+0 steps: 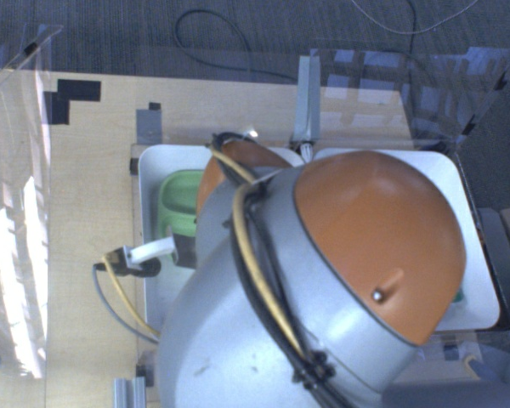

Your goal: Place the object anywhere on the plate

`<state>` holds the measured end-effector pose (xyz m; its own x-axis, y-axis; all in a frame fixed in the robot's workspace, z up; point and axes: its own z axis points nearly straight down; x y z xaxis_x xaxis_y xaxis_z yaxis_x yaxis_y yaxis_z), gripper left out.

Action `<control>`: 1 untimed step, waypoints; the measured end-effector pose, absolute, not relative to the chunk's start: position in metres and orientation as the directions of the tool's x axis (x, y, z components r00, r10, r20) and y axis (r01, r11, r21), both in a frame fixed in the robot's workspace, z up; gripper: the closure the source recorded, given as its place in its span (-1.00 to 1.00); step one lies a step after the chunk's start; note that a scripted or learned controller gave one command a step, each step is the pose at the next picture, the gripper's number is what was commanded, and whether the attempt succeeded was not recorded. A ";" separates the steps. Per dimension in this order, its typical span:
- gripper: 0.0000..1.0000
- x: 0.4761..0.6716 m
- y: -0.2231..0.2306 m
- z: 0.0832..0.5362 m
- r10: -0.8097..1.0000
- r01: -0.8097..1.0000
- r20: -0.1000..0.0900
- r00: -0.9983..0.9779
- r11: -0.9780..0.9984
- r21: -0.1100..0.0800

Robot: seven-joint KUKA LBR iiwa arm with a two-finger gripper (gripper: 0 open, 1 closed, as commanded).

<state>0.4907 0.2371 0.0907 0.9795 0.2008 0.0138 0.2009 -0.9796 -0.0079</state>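
From my remote station, the arm [323, 287] filled the centre and lower right of the frame, stretched over both white bins [149, 228] toward the left one. A green plate [177, 201] peeked out left of centre. I could not tell the tool's state, nor where the object was.
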 end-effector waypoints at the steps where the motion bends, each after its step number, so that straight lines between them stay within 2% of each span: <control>1: -1.00 0.481 0.235 0.086 0.201 0.201 -0.022 0.979 -0.979 -0.011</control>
